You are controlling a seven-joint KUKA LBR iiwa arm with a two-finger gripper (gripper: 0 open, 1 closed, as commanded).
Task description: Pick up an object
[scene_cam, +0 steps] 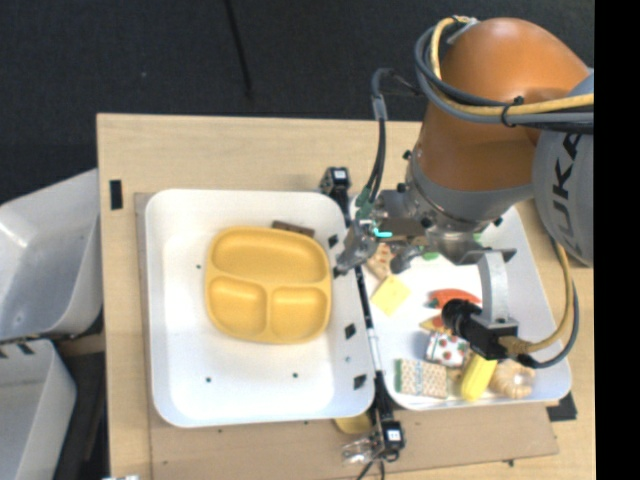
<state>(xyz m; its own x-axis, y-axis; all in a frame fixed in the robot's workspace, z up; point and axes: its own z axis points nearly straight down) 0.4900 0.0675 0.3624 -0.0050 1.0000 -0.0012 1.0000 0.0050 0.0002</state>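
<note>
Toys lie crowded in the right bin (535, 268), a yellow block (391, 295) just beneath the gripper (385, 253). Jaws' state: cannot tell. Best to descend squarely on one isolated piece, avoiding neighbours.

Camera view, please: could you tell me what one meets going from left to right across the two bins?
Left bin → yellow divided plate → rim between the bins → yellow block → patterned green packet → yellow cylinder → tan lump at the right bin's near corner.
</note>
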